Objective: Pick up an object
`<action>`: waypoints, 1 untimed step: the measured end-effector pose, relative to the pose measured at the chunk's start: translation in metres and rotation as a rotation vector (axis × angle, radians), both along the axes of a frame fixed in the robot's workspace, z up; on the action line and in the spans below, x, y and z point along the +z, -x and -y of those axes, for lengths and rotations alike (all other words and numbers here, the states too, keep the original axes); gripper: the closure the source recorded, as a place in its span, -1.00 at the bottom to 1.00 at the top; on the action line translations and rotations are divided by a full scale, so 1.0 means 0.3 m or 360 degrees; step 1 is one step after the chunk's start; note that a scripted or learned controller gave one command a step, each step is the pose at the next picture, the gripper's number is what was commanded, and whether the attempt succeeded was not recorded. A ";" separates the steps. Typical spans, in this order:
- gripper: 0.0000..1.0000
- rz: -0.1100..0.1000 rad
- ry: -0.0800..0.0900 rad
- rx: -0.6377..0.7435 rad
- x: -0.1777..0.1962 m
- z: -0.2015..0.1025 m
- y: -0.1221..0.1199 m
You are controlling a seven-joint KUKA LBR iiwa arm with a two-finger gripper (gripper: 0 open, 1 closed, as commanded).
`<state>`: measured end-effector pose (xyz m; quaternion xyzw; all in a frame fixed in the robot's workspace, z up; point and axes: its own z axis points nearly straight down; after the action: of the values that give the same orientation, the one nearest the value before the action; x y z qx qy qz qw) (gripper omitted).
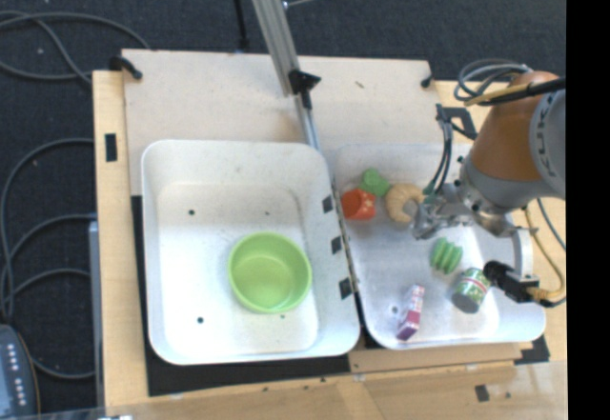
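Crowding is the risk: the two-finger gripper (426,218), finger spacing unreadable, hangs between the tan round object (401,201) and the green ribbed piece (445,255), so it could nudge either aside.

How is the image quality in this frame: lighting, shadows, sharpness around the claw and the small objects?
Camera view: lighting is even and soft, and the white bins look bright without harsh glare; the green bowl casts only a faint shadow; the whole frame is slightly soft, so the claw beside the tan object is blurry and its detail unreadable.
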<state>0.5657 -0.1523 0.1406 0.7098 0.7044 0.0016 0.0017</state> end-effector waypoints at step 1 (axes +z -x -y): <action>1.00 0.0006 0.0003 0.0018 0.209 -0.018 -0.008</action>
<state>0.5682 -0.1469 0.2032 0.7058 0.7084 0.0023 0.0036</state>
